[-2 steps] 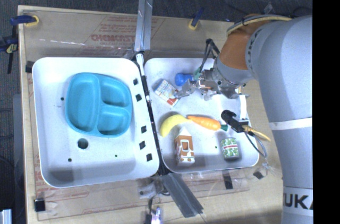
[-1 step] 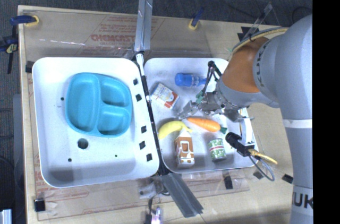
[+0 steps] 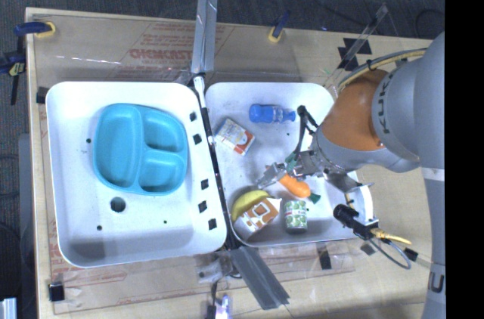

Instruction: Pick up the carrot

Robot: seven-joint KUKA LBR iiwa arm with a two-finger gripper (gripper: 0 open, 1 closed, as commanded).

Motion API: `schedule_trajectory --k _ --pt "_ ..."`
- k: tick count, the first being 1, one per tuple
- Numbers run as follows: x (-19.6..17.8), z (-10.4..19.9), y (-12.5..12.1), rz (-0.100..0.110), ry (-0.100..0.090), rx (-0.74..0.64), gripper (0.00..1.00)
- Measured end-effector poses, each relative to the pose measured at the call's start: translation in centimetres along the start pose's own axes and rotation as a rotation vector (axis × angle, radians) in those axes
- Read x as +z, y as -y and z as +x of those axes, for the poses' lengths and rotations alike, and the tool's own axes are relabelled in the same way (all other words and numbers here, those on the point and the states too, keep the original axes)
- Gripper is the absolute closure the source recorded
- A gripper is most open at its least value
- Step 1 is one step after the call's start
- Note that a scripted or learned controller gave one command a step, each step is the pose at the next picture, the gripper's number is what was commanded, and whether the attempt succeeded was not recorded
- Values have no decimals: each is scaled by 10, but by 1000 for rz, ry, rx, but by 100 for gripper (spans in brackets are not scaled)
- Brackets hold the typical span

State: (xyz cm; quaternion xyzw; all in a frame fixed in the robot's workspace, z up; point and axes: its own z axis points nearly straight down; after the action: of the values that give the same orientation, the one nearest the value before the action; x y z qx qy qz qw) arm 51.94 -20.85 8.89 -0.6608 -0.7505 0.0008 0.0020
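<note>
We see the carrot (image 3: 295, 186) in the right bin (image 3: 227, 94), at five o'clock. Our claw (image 3: 290, 170) touches it; we cannot tell its grip. Light, stiff, smooth: grasp mid-body.

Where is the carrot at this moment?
The carrot lies in the right bin, towards its front right, just above the small green-and-white can and right beside the gripper.

Carrot's (image 3: 295, 186) right end under the pincer (image 3: 291, 172)
</note>
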Motion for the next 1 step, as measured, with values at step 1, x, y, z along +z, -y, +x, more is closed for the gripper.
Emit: schedule_trajectory --k 1 --pt "-7 -1 0 3 1 -5 100"
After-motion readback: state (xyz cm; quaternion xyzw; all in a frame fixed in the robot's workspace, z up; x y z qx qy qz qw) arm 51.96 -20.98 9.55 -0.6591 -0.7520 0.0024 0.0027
